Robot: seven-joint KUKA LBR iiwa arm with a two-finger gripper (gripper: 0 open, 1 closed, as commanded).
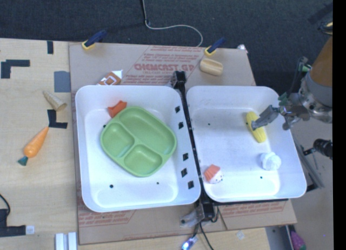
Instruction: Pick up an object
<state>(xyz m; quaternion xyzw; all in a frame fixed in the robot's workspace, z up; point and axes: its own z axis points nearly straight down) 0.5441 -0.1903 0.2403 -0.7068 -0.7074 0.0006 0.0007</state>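
Corn [256,127], yellow and small, lies in the upper right part of the right bin [238,189]. My gripper [268,116] is right at it, its dark tip touching the top of the corn, but I cannot tell if my fingers are spread or pinching. Lower down in the same bin sits a white lumpy thing [270,161], and near the lower left corner an orange and white toy [213,174]. The left bin [130,197] holds a green tray [138,141] with an orange bit [116,107] peeking out behind it. Above the bins a bread roll [211,66] lies on cardboard. Far left, a carrot [35,143] rests on the bench.
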